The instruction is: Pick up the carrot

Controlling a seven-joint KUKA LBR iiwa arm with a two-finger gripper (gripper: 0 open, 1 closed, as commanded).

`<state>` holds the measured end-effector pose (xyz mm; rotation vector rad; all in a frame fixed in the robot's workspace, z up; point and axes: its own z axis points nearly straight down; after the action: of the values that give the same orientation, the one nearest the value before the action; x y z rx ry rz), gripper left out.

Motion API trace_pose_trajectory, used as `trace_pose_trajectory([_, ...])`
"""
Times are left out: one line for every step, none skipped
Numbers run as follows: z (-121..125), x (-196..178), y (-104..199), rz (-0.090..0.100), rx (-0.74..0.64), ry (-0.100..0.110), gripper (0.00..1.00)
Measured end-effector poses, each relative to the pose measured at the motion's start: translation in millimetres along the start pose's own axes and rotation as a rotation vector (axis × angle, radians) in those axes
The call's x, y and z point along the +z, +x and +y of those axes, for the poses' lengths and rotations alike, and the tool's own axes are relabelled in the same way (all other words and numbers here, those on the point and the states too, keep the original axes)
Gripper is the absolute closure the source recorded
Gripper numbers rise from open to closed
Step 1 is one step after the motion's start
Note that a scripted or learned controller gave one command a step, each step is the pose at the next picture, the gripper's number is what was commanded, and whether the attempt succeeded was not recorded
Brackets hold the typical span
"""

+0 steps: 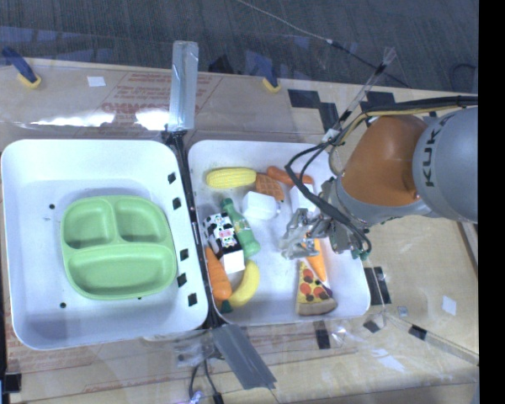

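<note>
Carrot (218,274) lies along right bin's (353,310) left wall, beside banana (247,284). Gripper (301,236) hovers well apart; finger state unclear. Approach lengthwise, avoiding the wall.

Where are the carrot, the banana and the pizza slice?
carrot (218,278): camera view, middle of its orange body.
banana (247,284): camera view, middle of its curve.
pizza slice (314,289): camera view, its topped face.

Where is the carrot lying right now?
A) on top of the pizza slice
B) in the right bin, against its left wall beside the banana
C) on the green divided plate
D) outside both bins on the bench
B: the carrot lies along the right bin's left wall, next to the banana.
</note>
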<state>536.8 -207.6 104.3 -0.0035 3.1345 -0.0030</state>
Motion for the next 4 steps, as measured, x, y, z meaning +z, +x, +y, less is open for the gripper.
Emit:
trace_pose_trajectory([0.4,0.3,0.0,0.001,-0.001,0.000,0.00])
trace_pose_trajectory([2.0,-10.6,-2.1,-0.003,-0.009,0.001,1.00])
trace_pose_trajectory([2.3,-10.4,-2.1,-0.003,-0.010,0.001,0.00])
trace_pose_trajectory([-0.8,11.1,2.7,0.005,0.023,-0.001,0.00])
